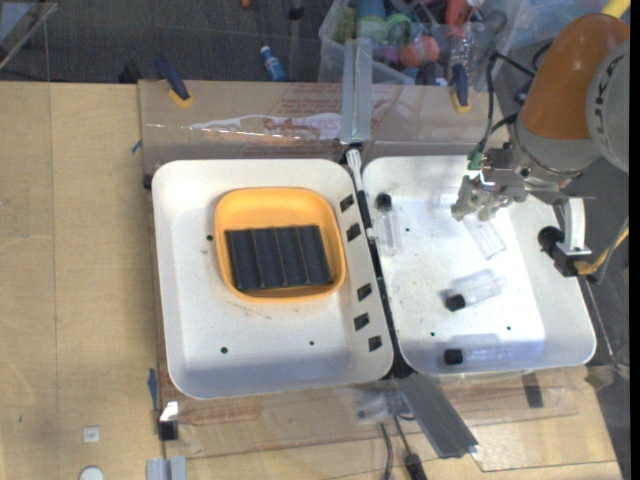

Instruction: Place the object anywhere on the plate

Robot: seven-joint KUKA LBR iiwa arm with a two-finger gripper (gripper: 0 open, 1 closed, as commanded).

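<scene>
On the rounded orange plate [228, 213] lies a ribbed black slab [278, 258].

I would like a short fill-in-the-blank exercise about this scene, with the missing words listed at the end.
1. The orange plate lies in the ______ bin.
2. A ______ ridged block rests on the plate.
3. The pincer hovers over the ______ bin.
4. A small clear vial with a ______ cap lies in the bin below the pincer.

Missing words: left; black; right; black
</scene>
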